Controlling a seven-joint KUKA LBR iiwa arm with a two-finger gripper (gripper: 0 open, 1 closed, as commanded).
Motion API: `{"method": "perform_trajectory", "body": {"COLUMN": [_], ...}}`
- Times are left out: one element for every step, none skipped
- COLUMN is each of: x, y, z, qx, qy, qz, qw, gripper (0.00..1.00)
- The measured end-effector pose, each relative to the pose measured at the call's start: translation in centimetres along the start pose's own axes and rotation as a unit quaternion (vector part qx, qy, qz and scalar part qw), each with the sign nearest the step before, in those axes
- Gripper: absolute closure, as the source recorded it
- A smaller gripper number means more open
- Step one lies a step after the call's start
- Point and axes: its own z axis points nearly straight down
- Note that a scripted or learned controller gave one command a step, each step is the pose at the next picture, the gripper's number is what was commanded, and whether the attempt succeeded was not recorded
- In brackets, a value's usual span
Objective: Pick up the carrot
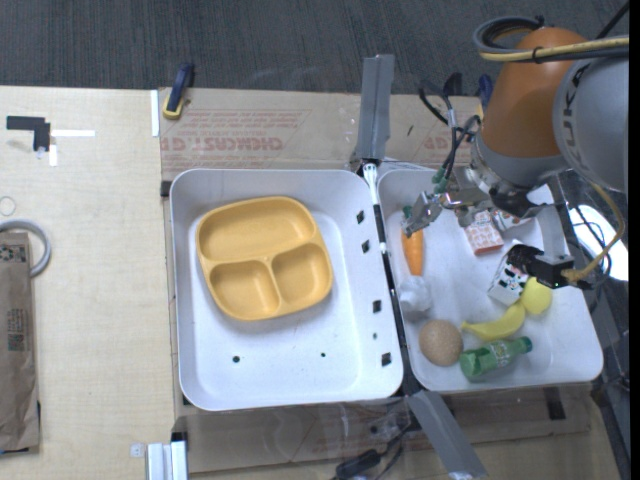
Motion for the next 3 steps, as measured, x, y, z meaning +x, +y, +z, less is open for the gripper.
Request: {"method": "perform_trajectory", "body": {"x": [-1.5, 0.7, -0.4], "y": [-0.9, -0.6, -1.0], "z": [0.0, 0.0, 0.0], "qx": [0.001, 0.001, 0.001], "qy": [0.0, 0.0, 0.0], "qz": [0.001, -0.038, -0.051], "qw": [1.0, 0.9993, 0.9987], "gripper": [0.0, 0.0, 0.0]}}
